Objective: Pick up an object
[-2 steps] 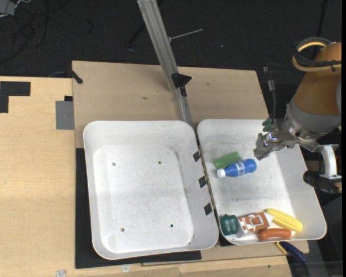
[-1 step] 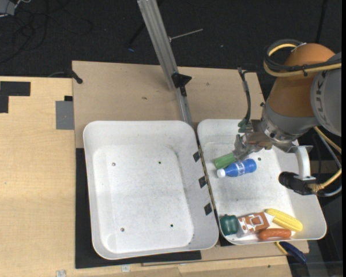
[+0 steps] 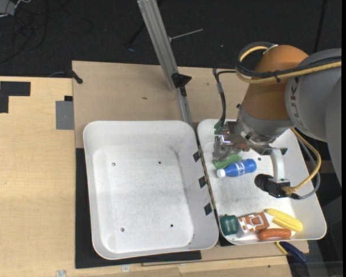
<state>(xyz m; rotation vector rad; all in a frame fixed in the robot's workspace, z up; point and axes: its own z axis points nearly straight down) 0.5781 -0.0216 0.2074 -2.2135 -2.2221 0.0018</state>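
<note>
My gripper (image 3: 224,150) is low in the right bin (image 3: 311,221), near its left wall at the back. Its metal tips sit right above a thin green item (image 3: 226,160) and a blue bottle with a white cap (image 3: 237,169), which lie side by side on the bin floor. Whether anything sits between the tips cannot be made out. In the bin's front corner lie a green-capped orange and white pack (image 3: 248,222), a yellow corn cob (image 3: 284,219) and a red sausage-shaped piece (image 3: 273,234).
The left bin (image 3: 98,154) lies beside the right one, with black clips (image 3: 203,181) along the shared wall. A metal rail (image 3: 161,45) slants up behind the bins. A black cable plug (image 3: 271,185) hangs from the wrist over the right bin.
</note>
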